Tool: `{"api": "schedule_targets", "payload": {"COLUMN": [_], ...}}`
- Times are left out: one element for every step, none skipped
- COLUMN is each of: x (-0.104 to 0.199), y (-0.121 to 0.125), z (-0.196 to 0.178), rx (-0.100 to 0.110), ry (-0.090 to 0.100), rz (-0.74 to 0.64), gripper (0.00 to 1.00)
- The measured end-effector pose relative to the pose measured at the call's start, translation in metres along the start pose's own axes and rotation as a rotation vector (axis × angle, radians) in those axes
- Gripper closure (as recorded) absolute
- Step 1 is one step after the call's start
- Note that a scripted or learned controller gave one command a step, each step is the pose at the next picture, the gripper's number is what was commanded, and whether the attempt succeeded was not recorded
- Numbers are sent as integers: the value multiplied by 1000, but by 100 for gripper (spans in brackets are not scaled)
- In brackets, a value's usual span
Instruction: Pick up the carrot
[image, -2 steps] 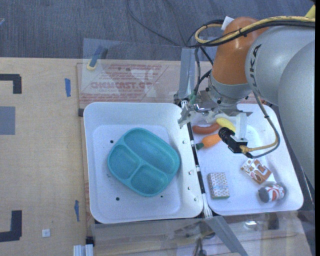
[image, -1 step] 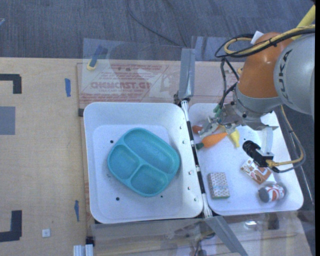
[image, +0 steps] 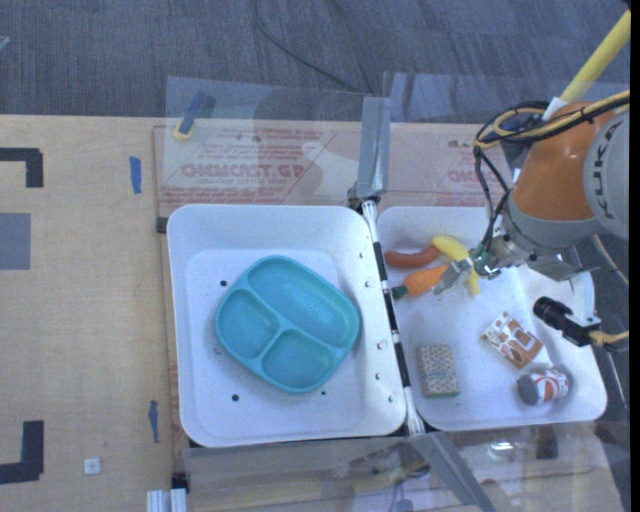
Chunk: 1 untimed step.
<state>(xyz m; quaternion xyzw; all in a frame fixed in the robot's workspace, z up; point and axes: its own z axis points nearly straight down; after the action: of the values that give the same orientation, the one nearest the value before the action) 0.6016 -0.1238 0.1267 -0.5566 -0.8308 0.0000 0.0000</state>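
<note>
Crowding carrot (image: 424, 281): sausage (image: 410, 256), banana (image: 452, 250), claw (image: 462, 277).

The gripper (image: 458, 274) hung over the right bin (image: 570, 405), at the carrot (image: 422, 282). A blue plate (image: 287, 322) lay in the left bin (image: 200, 240).

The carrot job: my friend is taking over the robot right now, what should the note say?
Gripper: low in the right bin, right at the carrot; its grip isn't clear from above.
Carrot: near the right bin's left wall, lying in the bin, with a hot dog and a banana just behind it.
Done: the arm has reached the carrot.
Left: make sure it's gripped, then lift it.
</note>
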Motion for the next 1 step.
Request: {"api": "schedule_targets", "payload": {"x": [-34], "y": [4], "z": [14], "rx": [-4], "ry": [-4], "rz": [16], "gripper": [0]}}
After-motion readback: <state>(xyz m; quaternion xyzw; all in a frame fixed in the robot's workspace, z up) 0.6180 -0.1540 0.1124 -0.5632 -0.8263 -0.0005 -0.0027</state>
